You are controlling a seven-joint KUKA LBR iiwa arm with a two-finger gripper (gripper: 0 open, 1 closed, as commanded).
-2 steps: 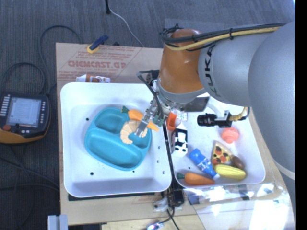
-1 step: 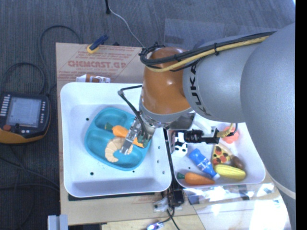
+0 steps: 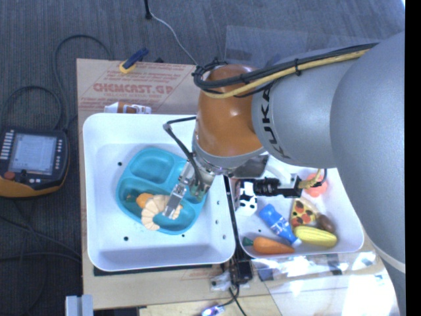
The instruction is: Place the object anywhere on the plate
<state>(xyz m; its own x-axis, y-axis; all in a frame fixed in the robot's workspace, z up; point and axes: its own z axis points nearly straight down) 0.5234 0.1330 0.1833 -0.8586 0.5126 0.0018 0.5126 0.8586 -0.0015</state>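
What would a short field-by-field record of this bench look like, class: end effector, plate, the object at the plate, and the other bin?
end effector: low over the plate, reaching in from above the left bin
plate: blue plate with compartments, lying in the left bin
object at plate: pale croissant-like toy on the plate's near edge, right beside the end effector
grasp: cannot tell whether it is held
right bin: holds a carrot, banana, pizza slice, blue bottle
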